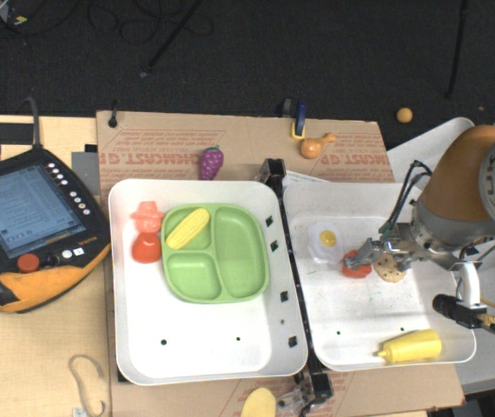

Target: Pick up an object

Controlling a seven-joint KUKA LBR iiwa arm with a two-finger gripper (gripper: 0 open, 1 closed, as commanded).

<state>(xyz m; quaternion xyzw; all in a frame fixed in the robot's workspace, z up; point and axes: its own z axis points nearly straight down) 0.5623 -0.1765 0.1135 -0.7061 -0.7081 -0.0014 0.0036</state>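
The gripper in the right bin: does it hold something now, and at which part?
It cannot be told. The gripper is low in the right bin, right at a small red object, but the view does not show the object between its fingers.

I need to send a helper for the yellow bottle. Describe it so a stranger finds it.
Go to the right white bin, then its near right corner. The yellow squeeze bottle lies there on its side, the only long yellow thing in that bin.
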